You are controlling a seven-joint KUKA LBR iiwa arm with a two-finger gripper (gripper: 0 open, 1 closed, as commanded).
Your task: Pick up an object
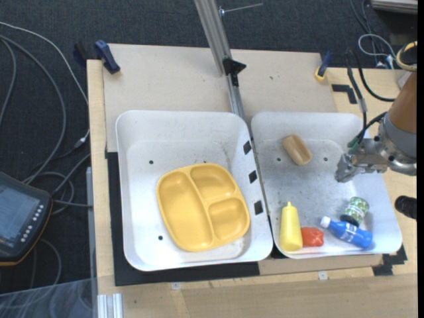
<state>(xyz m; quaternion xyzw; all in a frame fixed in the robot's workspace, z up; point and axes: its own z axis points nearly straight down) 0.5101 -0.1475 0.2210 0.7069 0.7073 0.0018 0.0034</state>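
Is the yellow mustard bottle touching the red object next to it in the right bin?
Touching. The camera view shows the yellow mustard bottle lying with its lower right side against the red object, with no bin floor visible between them near the front wall of the right bin.

The arm [405, 121] entered from the right edge of the camera view, its orange band uppermost and the grey wrist section below it. The wrist angled downward and to the left, ending in the tool [344, 171]. The tool's metallic tip pointed down and left, with nothing visible between its fingers.
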